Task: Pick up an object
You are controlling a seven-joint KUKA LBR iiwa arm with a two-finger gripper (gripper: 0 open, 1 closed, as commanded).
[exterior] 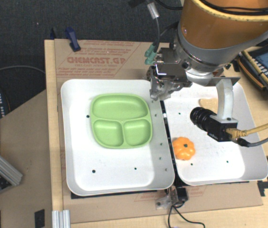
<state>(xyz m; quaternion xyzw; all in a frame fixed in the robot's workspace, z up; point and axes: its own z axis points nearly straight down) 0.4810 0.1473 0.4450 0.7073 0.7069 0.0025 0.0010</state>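
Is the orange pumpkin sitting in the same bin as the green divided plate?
No, the pumpkin lies in the right bin, the green plate in the left bin.

Two white bins [77,141], cardboard sheet [100,56], blue clamp [72,38], black cables [10,70]

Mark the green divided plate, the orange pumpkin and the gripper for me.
green divided plate [121,120]: camera view, centre where its dividers meet.
orange pumpkin [184,148]: camera view, top of its body.
gripper [157,95]: camera view, at its fingertips.
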